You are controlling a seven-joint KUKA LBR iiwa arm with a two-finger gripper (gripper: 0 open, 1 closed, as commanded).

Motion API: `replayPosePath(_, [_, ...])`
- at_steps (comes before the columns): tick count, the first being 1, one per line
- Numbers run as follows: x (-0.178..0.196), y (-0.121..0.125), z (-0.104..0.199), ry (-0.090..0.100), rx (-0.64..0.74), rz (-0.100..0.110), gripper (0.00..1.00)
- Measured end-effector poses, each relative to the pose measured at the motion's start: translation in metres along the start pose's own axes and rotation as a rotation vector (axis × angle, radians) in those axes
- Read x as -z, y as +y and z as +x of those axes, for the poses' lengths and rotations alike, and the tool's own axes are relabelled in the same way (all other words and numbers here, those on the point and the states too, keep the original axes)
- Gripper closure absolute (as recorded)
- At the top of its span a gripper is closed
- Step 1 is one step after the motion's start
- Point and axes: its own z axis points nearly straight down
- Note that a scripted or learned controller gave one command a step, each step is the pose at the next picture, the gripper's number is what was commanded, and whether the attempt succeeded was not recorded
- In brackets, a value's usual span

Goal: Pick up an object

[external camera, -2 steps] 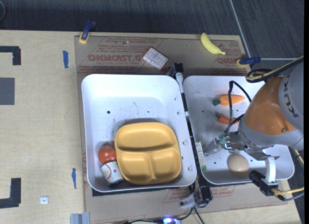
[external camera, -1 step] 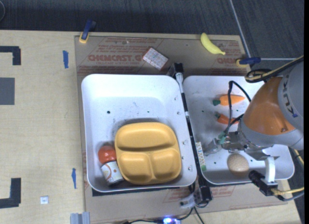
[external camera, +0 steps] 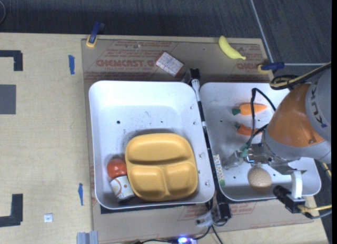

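Egg (external camera: 259,178) lies near the right bin's (external camera: 213,132) front rim, just beside the tool (external camera: 239,157); tool state cannot be told. Two carrots (external camera: 249,109) sit toward the rear wall. Yellow tray (external camera: 160,165) crowds the left bin (external camera: 105,111).

Two white bins (external camera: 105,132), left one holding a yellow three-section tray (external camera: 159,165), a red-orange ball (external camera: 116,168) and a white can with orange markings (external camera: 122,187). Right bin (external camera: 221,101) has an orange carrot with green top (external camera: 248,109), a smaller orange piece (external camera: 244,129) and a beige egg-shaped object (external camera: 259,178). Grey arm with orange band (external camera: 295,124); yellow banana (external camera: 230,48) and a pale checked block (external camera: 169,63) on brown cardboard with red print (external camera: 131,59), blue clamps (external camera: 95,31).
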Motion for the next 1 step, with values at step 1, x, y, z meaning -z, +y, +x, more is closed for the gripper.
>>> replayPosePath(1, [0.0101,0.0015,-0.0001,-0.001,0.0,-0.004,1.0])
